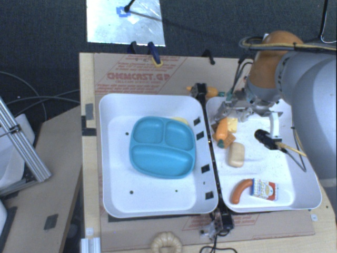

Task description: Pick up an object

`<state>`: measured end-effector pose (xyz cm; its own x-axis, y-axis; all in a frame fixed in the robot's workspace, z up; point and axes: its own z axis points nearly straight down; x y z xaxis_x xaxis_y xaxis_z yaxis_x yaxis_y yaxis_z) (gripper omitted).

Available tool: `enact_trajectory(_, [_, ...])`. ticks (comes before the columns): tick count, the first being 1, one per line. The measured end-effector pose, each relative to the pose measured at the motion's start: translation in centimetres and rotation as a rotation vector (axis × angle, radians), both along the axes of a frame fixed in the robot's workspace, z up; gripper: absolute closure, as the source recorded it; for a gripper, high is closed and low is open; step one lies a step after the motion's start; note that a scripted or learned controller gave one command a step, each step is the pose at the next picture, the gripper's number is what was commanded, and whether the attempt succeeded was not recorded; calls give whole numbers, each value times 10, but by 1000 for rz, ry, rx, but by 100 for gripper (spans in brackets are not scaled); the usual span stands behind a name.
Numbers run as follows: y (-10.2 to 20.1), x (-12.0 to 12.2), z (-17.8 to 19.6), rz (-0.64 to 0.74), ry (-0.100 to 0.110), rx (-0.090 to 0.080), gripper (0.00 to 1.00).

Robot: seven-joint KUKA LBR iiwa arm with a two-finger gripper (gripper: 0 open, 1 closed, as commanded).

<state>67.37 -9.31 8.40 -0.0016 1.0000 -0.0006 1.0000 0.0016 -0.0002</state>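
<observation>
We take the orange-and-yellow toy as the likely target; it lies in the right bin, against the divider, with a tan block just below it and a sausage further down. The gripper hangs just above the toy, apparently lining up. The arm's bulk blocks its tip, so we cannot tell whether it grips anything.

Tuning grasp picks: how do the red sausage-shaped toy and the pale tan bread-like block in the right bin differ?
The red sausage-shaped toy is long, thin and curved; the pale tan bread-like block is short, stubby and rounded-rectangular. The sausage lies near the bin's front edge, beside a small white carton; the block sits mid-bin, just below an orange toy. Both lie flat in the right white bin, apart from each other.
</observation>
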Motion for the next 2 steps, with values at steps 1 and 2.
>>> enact_trajectory(1, [0, 2, 13, 0, -6, 0, 100])
enact_trajectory(2, [1, 4, 79, 2, -8, 0, 100])
